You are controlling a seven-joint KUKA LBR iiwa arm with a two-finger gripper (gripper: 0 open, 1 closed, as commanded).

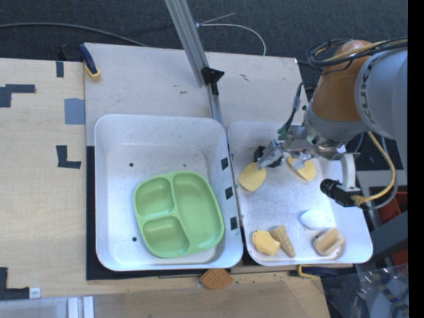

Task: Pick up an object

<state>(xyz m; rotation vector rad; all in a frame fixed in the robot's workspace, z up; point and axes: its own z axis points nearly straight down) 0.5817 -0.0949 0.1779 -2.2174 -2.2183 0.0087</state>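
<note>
Left bin [112, 177]: tray [177, 213] fills mid, room along back.

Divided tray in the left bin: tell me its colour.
Light green. The divided tray has three compartments and lies in the left bin, seen plainly in the camera view.

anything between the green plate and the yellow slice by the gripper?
Camera view: only bin walls, where the two bins meet, lie between the green plate and the yellow slice. Otherwise bare white floor.

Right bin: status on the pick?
Gripper low in right bin, over yellow piece. Grasp not confirmed. Second yellow piece close beside it.
</note>
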